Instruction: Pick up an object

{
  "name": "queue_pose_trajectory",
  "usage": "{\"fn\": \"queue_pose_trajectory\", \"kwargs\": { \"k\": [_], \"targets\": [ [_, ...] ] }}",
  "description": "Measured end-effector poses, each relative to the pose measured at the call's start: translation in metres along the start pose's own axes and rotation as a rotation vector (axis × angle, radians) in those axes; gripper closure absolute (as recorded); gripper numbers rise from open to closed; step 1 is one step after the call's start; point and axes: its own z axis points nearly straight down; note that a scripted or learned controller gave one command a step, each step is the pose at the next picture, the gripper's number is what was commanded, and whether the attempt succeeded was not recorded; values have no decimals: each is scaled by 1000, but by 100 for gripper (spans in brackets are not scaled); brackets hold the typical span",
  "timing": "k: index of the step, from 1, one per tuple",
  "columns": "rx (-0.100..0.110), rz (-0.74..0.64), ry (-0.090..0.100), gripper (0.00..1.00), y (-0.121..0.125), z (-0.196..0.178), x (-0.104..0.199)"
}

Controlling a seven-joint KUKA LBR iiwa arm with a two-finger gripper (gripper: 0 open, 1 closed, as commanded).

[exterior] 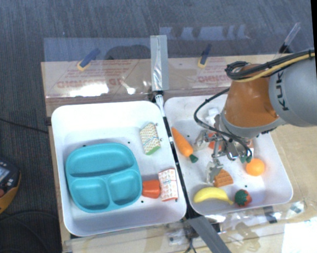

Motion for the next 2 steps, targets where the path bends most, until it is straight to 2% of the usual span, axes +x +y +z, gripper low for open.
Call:
{"fn": "queue_pose_trajectory", "kwargs": {
  "k": [1, 2],
  "targets": [
    [2, -1, 0, 0, -2, 0, -17],
    [4, -176, -7, 0, -23, -1, 66]
  ]
}}
